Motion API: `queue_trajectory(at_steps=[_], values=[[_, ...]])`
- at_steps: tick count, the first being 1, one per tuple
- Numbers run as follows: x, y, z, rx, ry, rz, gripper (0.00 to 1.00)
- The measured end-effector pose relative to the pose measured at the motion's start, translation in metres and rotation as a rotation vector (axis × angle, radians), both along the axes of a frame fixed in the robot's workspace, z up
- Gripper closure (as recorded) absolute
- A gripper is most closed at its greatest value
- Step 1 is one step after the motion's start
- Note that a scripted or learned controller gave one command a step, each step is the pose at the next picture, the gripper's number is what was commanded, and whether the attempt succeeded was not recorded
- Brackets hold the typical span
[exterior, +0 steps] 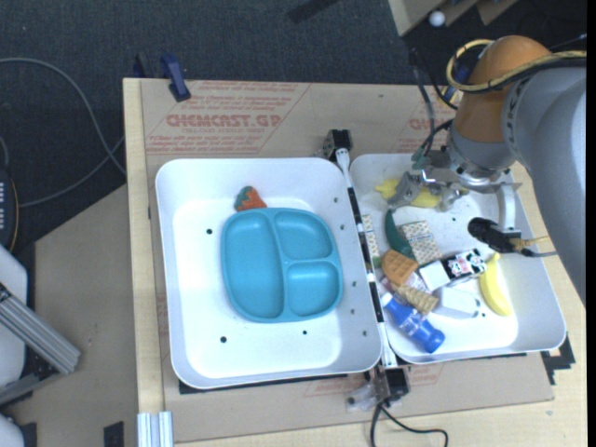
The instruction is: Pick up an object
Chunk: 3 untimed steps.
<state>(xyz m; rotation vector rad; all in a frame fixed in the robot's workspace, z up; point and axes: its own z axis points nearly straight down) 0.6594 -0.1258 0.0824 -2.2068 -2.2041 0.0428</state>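
I see two white bins on the bench (233, 119). The left bin (177, 212) holds a blue divided plate (279, 264) and a small orange-and-green toy (248, 197) touching the plate's far edge. The right bin (538, 291) is crowded around a white box with black print (449, 270). A banana (494, 291) lies just right of the box, a blue bottle (416, 324) lies nearer the camera, and a tan waffle piece (400, 268) is at its left. A dark green piece (399, 233) and a patterned card (421, 240) lie just beyond the box. Farther beyond it, in the bin's far left corner, sits a crumpled yellow object (402, 192). The gripper (436, 180) is right beside that object. I cannot tell whether the jaws are released or clenched.
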Motion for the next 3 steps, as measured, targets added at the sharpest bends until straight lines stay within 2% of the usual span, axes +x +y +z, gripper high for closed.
queue_trajectory(at_steps=[1,2,3], values=[[0.000,-0.051,-0.002,0.006,-0.005,0.002,0.00],[-0.083,-0.089,0.002,0.007,-0.032,0.002,0.00],[-0.001,-0.042,-0.004,0.009,0.005,0.005,0.00]])
